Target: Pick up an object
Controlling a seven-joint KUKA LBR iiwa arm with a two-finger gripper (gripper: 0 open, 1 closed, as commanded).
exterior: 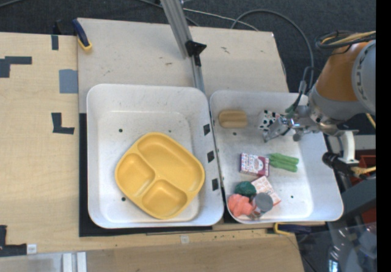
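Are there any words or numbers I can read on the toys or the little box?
None can be read.
Little box: red and white print, too blurred to read.
Yellow tray: no writing.
Spotted toy by the claw: black spots, no letters.

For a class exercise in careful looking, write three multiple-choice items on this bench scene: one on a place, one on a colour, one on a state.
1. Where does the divided tray lie?
A. In the left bin
B. In the right bin
C. On the bare bench

2. What colour is that tray?
A. Blue
B. Yellow
C. Red

3. How does the tray lie?
A. Flipped face down
B. Standing on edge
C. Flat, compartments facing up

Answers:
1. A, it rests on the floor of the left bin, apart from the small items in the right bin.
2. B, its whole surface is yellow.
3. C, its three compartments show open to the camera.

The gripper is above the right bin.
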